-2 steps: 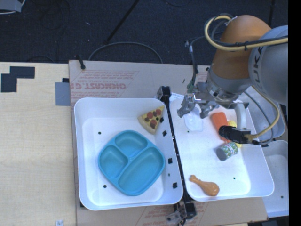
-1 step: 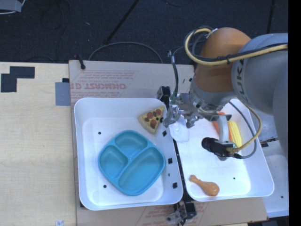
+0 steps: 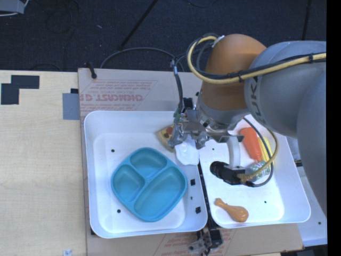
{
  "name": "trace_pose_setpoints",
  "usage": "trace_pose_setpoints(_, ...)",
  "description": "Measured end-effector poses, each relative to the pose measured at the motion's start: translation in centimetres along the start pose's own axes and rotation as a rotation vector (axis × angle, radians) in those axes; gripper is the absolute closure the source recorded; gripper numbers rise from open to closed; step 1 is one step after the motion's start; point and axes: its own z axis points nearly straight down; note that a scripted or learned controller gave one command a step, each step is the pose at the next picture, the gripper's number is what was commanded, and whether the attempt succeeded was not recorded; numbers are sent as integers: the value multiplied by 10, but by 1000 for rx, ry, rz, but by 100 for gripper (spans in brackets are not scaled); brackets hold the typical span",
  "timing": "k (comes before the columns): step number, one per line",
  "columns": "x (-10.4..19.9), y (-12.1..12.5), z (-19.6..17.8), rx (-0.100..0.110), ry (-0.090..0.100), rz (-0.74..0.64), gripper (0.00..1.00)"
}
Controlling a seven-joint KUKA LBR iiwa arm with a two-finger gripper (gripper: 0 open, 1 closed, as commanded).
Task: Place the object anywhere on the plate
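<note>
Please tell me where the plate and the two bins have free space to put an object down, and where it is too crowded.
The blue plate has all three compartments bare. In the left bin, floor is bare left of and below the plate. In the right bin, floor is bare between the chicken leg and the right wall. It is crowded around the gripper: pizza slice, white object, carrot.

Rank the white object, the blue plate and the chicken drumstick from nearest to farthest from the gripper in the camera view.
1. White object: directly under the gripper, at the left bin's right edge.
2. Blue plate: down-left, in the left bin.
3. Chicken drumstick: right bin, near its front wall.
</note>
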Motion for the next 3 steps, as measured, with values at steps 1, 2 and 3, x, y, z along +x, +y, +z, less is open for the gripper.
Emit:
trace_pose_setpoints(1,58,-23,9,2,-1,-1,100)
trace_pose_setpoints(2,108,-39,5,-1,-1,-1,100)
trace_pose_setpoints(3,105,-39,5,-2,-3,2,0)
